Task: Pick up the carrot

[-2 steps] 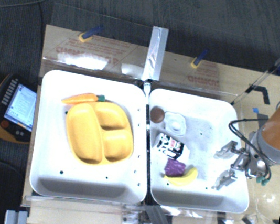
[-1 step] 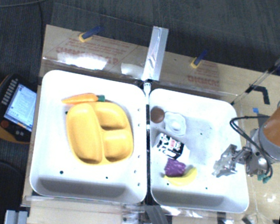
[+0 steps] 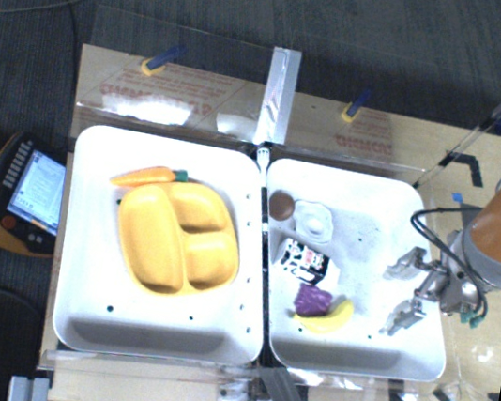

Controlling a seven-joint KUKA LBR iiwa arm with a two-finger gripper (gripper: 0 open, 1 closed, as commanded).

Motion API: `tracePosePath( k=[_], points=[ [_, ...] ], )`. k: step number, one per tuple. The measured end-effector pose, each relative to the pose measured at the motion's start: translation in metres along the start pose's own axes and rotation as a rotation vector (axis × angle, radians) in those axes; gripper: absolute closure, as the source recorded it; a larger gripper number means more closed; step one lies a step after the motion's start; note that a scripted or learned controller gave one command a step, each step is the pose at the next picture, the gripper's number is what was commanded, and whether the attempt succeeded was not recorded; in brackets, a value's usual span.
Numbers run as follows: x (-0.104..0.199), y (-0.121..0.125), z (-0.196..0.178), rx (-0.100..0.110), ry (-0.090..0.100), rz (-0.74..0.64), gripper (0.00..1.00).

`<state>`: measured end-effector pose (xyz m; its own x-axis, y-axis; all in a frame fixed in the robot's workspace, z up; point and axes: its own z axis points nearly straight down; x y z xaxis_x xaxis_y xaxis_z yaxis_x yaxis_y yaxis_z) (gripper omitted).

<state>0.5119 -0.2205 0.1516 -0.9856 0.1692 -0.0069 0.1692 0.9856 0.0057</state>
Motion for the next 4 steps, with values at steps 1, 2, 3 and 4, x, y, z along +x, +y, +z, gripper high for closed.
tracePosePath(
  k=[1,2,3,4],
  points=[
    [0.025,-0.007,-0.052,0.006,0.004,-0.165,0.0],
    [0.025,-0.007,-0.074,0.007,0.003,-0.296,0.0],
    [0.025,-0.007,-0.074,0.006,0.003,-0.297,0.0],
    [0.02,-0.007,0.0,0.005,0.007,-0.397,0.0]
  ],
)
